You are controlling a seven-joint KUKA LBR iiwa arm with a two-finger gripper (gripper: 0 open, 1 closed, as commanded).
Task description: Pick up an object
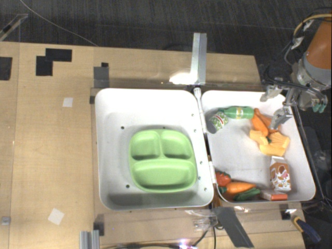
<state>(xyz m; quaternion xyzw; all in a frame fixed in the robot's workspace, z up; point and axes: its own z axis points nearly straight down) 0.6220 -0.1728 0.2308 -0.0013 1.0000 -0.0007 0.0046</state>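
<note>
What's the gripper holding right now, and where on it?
Nothing. The gripper hangs open above the right bin, beside the carrot, with nothing between its fingers.

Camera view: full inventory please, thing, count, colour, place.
left bin: 1, white, left side of the bench
right bin: 1, white, beside the left bin
divided plate: 1, green, three compartments, middle of the left bin
bottle: 1, green, lying on its side, upper left of the right bin
orange-yellow toy pieces: a cluster, count unclear, upper right of the right bin
carton: 1, white and brown, right side of the right bin
toy vegetables: a pile, red, orange, green, front edge of the right bin
arm: 1, grey with orange band, reaching in from the right
gripper: 1, over the orange-yellow cluster
</note>
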